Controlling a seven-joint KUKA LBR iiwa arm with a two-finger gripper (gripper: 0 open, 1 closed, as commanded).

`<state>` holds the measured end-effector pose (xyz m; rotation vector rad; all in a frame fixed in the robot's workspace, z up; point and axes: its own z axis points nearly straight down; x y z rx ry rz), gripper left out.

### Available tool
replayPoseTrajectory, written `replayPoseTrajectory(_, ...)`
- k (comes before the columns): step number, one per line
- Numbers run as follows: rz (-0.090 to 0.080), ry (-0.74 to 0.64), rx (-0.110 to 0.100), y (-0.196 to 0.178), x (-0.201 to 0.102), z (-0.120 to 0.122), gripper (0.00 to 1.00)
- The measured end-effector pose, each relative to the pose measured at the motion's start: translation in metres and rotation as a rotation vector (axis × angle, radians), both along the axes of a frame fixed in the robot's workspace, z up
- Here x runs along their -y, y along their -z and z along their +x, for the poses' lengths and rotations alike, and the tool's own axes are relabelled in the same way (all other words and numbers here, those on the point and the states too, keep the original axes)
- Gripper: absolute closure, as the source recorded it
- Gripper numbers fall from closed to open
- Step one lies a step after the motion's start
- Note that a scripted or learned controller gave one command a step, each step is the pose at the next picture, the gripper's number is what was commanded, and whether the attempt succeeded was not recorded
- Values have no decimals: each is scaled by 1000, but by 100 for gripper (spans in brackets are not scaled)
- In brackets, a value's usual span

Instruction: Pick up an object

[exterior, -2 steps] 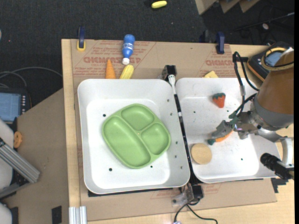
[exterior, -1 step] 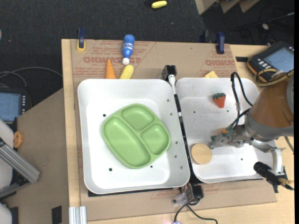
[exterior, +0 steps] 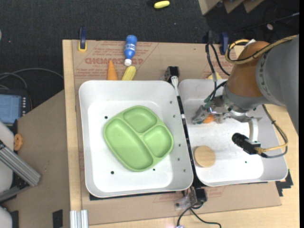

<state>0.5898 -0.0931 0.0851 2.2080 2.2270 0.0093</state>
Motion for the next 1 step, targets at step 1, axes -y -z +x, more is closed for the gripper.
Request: replayPoseTrajectory(1,-8,13,11,-243,75,-67,0)
